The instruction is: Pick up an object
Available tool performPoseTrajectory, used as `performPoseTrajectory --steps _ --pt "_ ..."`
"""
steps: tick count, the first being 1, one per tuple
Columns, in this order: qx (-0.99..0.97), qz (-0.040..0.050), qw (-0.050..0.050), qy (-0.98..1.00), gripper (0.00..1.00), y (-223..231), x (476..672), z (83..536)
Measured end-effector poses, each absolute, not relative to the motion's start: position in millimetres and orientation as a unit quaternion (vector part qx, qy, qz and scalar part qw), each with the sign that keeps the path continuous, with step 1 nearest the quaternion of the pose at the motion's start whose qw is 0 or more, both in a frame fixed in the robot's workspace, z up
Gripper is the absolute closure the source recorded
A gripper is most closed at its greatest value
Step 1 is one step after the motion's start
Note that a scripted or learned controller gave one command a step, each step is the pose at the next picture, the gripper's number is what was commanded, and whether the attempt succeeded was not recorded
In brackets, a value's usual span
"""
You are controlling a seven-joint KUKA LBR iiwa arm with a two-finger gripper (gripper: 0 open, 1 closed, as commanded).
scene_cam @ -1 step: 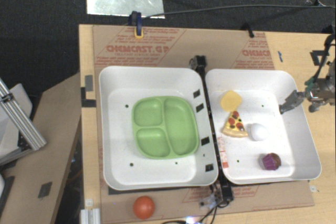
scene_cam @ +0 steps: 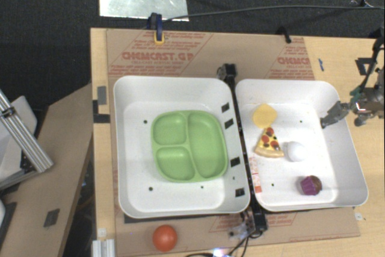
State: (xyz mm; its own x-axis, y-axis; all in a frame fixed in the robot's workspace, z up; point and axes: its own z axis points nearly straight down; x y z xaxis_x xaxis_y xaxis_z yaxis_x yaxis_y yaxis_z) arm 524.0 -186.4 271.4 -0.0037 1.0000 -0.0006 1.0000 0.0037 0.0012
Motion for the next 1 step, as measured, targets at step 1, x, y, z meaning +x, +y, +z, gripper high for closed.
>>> performPoseTrajectory --steps 1 --pt "0.707 -0.0002 0.0 0.708 0.0 -187.5 527.1 229.8"
